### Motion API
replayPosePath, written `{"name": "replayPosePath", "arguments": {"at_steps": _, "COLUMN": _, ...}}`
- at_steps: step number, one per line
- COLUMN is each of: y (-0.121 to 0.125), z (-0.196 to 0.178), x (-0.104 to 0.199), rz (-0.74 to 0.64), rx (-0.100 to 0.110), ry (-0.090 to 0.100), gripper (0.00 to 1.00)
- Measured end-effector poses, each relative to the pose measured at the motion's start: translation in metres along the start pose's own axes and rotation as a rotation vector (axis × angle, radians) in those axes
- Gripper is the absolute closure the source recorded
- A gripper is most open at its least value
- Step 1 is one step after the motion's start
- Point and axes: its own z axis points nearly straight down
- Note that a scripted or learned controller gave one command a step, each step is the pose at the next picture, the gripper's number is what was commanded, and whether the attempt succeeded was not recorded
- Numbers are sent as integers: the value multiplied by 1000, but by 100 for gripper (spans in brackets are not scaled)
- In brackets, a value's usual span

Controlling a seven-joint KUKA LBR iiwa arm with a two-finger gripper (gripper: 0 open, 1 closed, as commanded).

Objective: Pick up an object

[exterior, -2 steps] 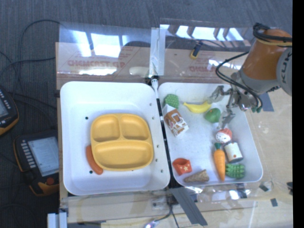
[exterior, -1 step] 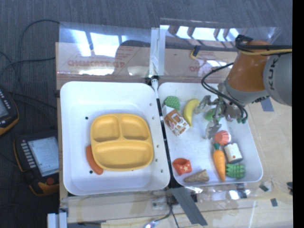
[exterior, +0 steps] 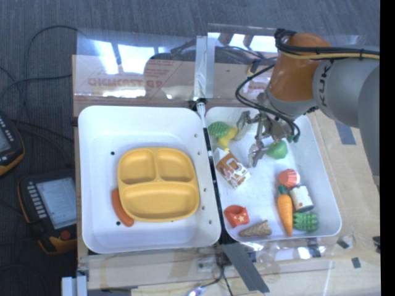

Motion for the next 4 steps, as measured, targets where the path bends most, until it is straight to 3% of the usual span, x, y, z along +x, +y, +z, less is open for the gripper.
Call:
{"name": "replayPosePath", "arguments": {"at_steps": 1, "y": -14, "z": 5, "x": 74, "rz": -107, "rx": -6, "ry": -22, "gripper": 0}}
{"name": "replayPosePath", "arguments": {"at_steps": 2, "y": 14, "z": 3, "x": 15, "rz": -281, "rx": -5, "ry": -14, "gripper": 0}}
{"name": "replayPosePath", "arguments": {"at_steps": 3, "y": 30, "z": 3, "x": 42, "rz": -186, "rx": -10, "ry": -28, "gripper": 0}}
{"name": "replayPosePath", "arguments": {"at_steps": 4, "y": 39, "z": -29, "x": 129, "rz": -75, "rx": -15, "ry": -12, "gripper": 0}}
